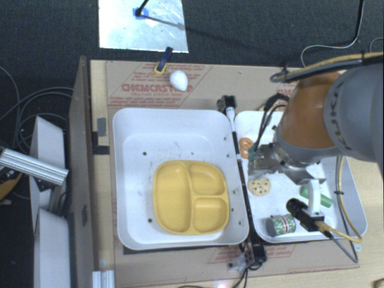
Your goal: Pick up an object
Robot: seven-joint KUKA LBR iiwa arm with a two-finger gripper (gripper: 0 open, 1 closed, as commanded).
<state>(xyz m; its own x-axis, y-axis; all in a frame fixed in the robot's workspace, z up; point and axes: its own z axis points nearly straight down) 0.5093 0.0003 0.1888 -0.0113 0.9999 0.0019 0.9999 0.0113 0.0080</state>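
The hand (259, 161) hangs low over the right bin (359, 215), just above a round cracker (259, 186) lying on the bin floor. An orange ring (245, 144) sits just beside it, a green can (282, 224) farther off.

bench (198, 80): cardboard-topped | on it: left bin (138, 137), right bin (354, 212), white egg (179, 80)

Dark carpet floor (42, 35), shiny metal sheet (143, 15) on it, black cables (24, 110) at left, cardboard-topped bench (162, 86)
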